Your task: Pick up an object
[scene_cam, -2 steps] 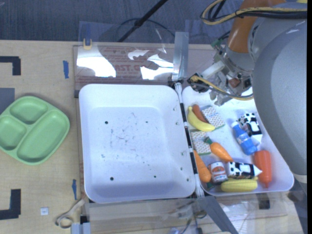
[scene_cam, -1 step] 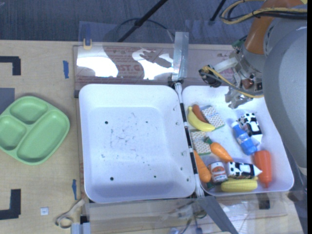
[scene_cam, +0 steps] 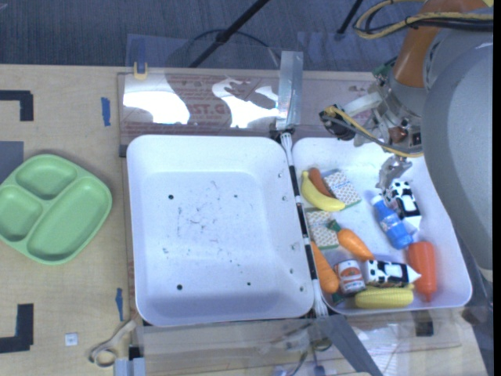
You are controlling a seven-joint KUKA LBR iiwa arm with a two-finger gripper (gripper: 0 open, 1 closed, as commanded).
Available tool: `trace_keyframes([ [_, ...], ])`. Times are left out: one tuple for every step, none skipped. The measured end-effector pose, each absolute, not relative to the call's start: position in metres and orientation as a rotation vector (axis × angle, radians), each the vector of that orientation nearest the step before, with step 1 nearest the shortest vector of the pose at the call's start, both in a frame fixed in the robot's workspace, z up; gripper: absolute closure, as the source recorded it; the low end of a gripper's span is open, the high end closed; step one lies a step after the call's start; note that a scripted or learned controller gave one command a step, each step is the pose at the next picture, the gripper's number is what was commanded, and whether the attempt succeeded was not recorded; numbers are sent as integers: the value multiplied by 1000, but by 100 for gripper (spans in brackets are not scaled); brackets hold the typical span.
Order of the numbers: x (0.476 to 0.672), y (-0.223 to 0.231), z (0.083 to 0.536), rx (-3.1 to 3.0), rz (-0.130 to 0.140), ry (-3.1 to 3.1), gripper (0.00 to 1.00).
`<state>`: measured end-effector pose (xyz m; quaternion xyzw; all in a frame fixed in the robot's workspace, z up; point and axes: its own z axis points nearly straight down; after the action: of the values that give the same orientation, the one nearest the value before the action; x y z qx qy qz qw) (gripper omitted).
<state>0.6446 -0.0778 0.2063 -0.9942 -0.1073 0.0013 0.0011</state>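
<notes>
Jaws [scene_cam: 394, 168] over right bin [scene_cam: 454, 233], banana [scene_cam: 319, 200], bottle [scene_cam: 391, 222], carrot [scene_cam: 355, 244] nearby

**Colours in the two bins**

Both bins are white: the left bin [scene_cam: 211, 225] has faint grey scuffs, and the right bin [scene_cam: 450, 233] holds a yellow banana [scene_cam: 319, 199], an orange carrot [scene_cam: 354, 244], a blue bottle [scene_cam: 390, 222], a black-and-white cow-patterned toy [scene_cam: 405, 197] and a red-orange pepper [scene_cam: 423, 267]. A pale green divided plate [scene_cam: 53, 207] lies on the light wood-toned surface [scene_cam: 63, 116]. The arm [scene_cam: 462, 92] is grey with an orange band.
</notes>
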Motion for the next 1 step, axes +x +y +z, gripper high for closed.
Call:
trace_keyframes([
  [653, -55, 235, -3124, 4, -315, 0],
])
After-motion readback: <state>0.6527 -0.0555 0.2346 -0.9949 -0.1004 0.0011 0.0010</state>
